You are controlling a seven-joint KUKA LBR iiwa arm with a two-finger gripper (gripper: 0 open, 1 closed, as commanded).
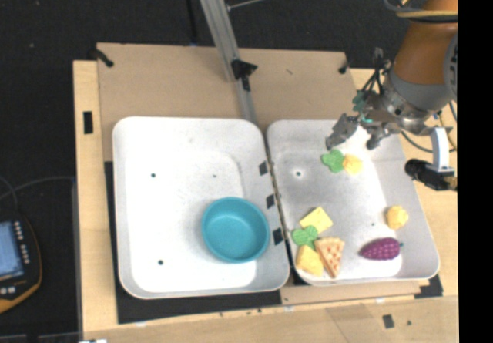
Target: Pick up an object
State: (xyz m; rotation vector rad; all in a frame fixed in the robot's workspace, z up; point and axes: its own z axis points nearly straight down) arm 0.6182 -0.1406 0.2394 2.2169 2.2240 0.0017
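Green toy [333,160] and a yellow piece [352,165] sit touching at the far side of the right bin [350,206], right under the tool [357,136]. Its fingers are spread wide and hold nothing. A blue bowl [234,229] sits near-right in the left bin [166,179].

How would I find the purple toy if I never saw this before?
Look in the right bin, the one with all the little toy foods. Go to its near right corner, just below a small orange piece. There lies the bunch of purple grapes, the only purple thing among yellow and green ones.
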